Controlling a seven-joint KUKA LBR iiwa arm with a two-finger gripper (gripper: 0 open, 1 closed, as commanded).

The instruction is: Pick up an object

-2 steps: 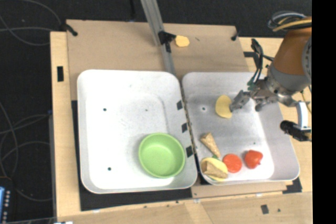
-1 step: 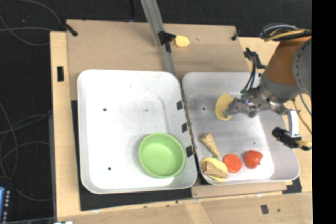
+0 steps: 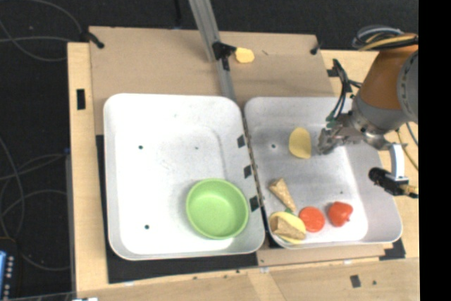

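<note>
Yellow piece (image 3: pixel 300 144) lies just at nine o'clock of your hand (image 3: pixel 328 139) (grip unreadable): approach step; lower over it next.

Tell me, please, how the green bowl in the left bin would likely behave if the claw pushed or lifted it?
The green bowl sits upright on a broad base, so it would probably slide across the left bin rather than tip. It looks like thin plastic: likely light and stiff. Its smooth, rounded rim may slip from a pinch grasp.
</note>
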